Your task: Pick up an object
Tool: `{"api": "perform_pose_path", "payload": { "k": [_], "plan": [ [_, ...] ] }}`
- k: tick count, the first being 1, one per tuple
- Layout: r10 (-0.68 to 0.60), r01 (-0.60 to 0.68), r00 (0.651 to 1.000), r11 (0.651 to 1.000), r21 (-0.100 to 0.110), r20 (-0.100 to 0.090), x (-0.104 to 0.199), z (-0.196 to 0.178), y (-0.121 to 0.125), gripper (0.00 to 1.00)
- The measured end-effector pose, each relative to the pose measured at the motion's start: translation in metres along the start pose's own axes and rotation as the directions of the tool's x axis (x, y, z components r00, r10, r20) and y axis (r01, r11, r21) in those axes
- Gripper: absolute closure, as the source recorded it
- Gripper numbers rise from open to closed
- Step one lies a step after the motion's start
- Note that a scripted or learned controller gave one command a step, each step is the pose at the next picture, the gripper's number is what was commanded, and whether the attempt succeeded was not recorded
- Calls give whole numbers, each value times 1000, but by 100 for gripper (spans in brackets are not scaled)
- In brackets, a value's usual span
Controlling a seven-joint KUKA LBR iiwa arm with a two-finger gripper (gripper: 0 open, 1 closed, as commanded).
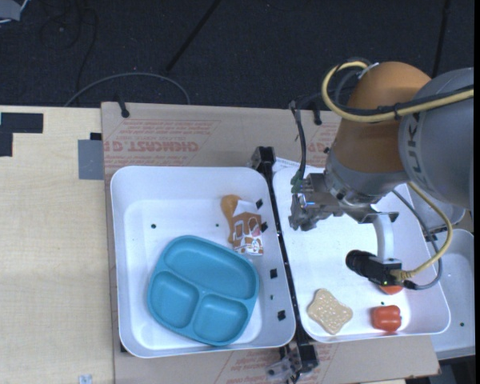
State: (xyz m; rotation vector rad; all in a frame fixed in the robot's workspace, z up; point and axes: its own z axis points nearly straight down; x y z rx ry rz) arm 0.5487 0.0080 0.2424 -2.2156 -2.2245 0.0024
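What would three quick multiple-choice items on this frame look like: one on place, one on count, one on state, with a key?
1. Where does the blue three-compartment plastic plate lie?
A. left white bin
B. right white bin
C. on the bare bench

2. How many loose things lie along the right shallow white bin's near edge?
A. none
B. two
C. five

3. How does the plate rest?
A. flat, compartments facing up
B. upside down
C. standing on its edge

Key: 1 A, it sits inside the left shallow white bin, beside a small crumpled brown-and-white packet. 2 B, a tan bread-slice-shaped toy and a small red-orange round toy. 3 A, all three hollows show from above.
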Motion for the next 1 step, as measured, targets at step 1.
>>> {"api": "perform_pose_path", "payload": {
  "k": [1],
  "plan": [
    [-1, 1, 1000, 1000, 0, -1, 62, 6, 11, 100]
  ]
}}
